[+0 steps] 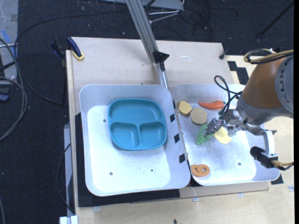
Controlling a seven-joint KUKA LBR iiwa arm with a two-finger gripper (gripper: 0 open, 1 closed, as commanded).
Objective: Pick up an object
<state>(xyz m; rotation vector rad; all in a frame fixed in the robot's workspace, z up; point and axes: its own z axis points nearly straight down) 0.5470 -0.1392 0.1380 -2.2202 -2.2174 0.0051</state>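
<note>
We found two bins side by side at mid-frame, the left bin (93, 171) touching the right bin (243, 169) along a central seam. A divided tray (138, 124) lay in the left bin's upper half. In the right bin, a potato-like piece (185, 108) sat upper left, a round slice (199, 116) just right of it, and a pepper (211, 104) above that. A leafy piece (202, 136) lay centrally, touching a wedge (223, 136) on its right. A pretzel (201, 170) sat at lower left. The gripper (216, 126) hovered over the leafy piece.
</note>
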